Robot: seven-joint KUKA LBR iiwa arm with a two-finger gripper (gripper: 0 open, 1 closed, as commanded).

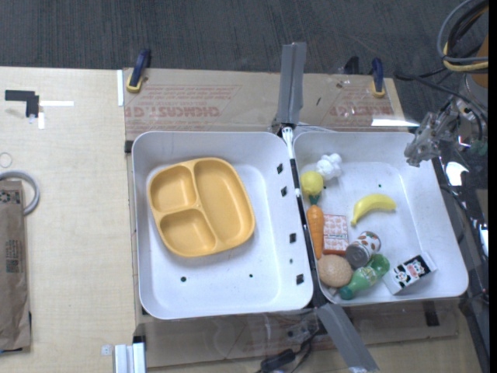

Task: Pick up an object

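- The left shallow white bin [155, 286] holds one thing: a yellow plastic plate [202, 206] with three compartments, lying flat towards the bin's left and far side, turned at a slight angle.
- The right shallow white bin [435, 231] holds all the small objects, most of them crowded along its left wall.
- Nearest the far-left corner lies a small white lumpy toy [330, 165], and just beside it, on the near side, a yellow lemon-shaped toy [311, 183].
- An orange plastic carrot [314, 228] with a green top lies lengthwise along the left wall, its top touching or almost touching the lemon.
- A small flat packet with red and white print [335, 232] lies just right of the carrot.
- Further towards the near edge sit a round tan bun-like toy [335, 270], a small tin can on its side [362, 249] and a green plastic vegetable [365, 277] (these three are bunched together, touching).
- A yellow plastic banana [373, 206] lies alone near the middle of this bin, well apart from the rest.
- A small white carton with black patches [409, 272] rests by the near-right corner, tilted.
- The grey two-finger gripper [423, 142] hangs over the far-right rim of the right bin, well apart from every object; it looks tangled with cables here, so I cannot tell how its fingers are set, and nothing is seen in them.
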